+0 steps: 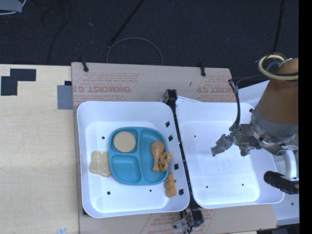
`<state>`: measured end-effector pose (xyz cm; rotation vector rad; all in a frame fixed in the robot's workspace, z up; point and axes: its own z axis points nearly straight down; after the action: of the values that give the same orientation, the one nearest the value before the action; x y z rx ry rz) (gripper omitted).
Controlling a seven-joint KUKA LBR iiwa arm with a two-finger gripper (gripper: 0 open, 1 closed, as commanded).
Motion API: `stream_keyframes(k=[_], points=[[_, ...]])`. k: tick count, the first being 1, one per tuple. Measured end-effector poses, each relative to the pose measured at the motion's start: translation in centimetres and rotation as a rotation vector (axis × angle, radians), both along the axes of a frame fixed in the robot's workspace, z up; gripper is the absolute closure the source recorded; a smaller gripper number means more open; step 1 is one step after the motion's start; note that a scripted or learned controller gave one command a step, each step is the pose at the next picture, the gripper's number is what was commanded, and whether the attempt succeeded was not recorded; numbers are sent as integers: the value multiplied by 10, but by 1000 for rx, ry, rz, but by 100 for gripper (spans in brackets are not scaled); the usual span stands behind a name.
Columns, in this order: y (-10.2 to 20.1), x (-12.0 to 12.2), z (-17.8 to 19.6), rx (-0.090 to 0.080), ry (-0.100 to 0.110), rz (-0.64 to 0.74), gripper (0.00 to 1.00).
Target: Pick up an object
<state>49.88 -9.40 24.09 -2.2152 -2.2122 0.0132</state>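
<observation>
A blue divided plate lies in the left bin. A round tan cookie-like piece sits in the plate's upper left compartment, and a knobbly tan pretzel-like piece lies in its right compartment. A pale bread-like piece rests on the bin floor against the plate's left edge. A small orange-tan piece lies just off the plate's lower right corner. My gripper hangs over the right bin, above its middle, with nothing seen between its fingers.
A black divider runs between the two bins. Both bins stand on a cardboard sheet on the bench. My grey arm with its orange band comes in from the right. Dark floor with cables lies behind.
</observation>
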Motion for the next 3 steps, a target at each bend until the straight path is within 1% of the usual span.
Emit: stream_keyframes(k=[1, 2, 3], points=[[0, 2, 6, -2, -12, 2, 0], [0, 11, -50, 0, -6, 1, 0], [-5, 6, -96, 0, -5, 1, 0]])
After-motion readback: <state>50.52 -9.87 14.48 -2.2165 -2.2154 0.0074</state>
